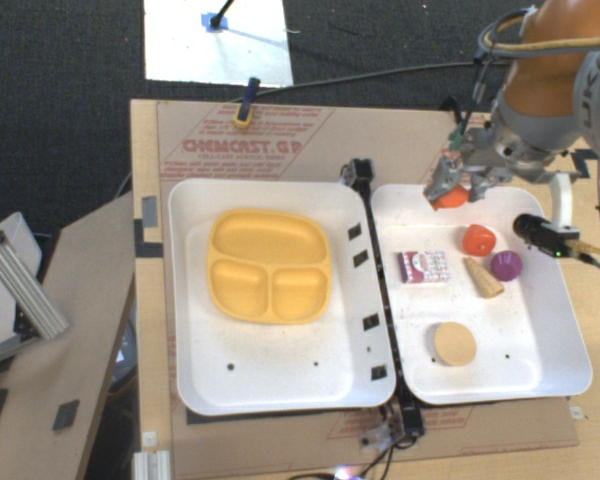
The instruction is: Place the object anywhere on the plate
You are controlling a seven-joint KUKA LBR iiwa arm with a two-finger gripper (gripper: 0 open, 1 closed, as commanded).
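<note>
A yellow plate [270, 266] with three compartments lies in the left bin [195, 368]. My gripper [450, 190] hovers over the far left corner of the right bin [560, 353]. It is shut on a small orange object [454, 198], which pokes out below the grey fingers [442, 180]. The gripper and the object are well to the right of the plate, across the divider between the bins.
In the right bin lie a red tomato-like ball [479, 238], a purple ball [506, 264], a tan wedge [484, 279], a pink and white box [423, 267] and a tan round disc [454, 344]. A black hinge strip [375, 288] runs between the bins.
</note>
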